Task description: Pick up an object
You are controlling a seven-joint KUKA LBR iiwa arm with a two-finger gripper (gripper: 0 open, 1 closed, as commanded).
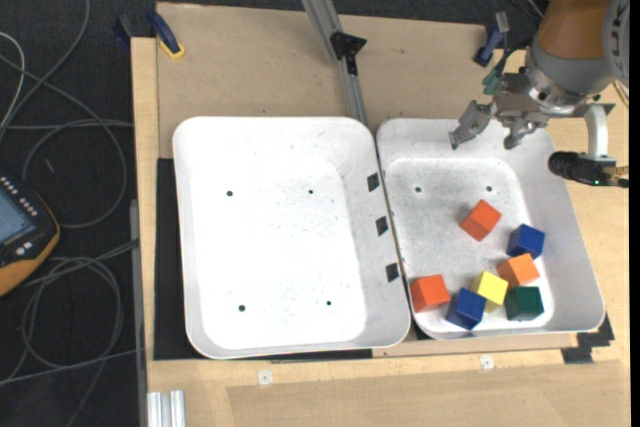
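Observation:
My gripper hangs open above the far edge of the right bin, nothing between its fingers. Several small cubes lie in that bin's near half. An orange cube sits alone toward the middle, well below the gripper. Along the front right are a blue cube, an orange cube, a yellow cube, a green cube, another blue cube and an orange cube at the front left.
The left bin lies beside the right one, divided by a rim with black clips. A slanted metal pole rises behind the bins. Cables and a handheld device lie off the bench at left.

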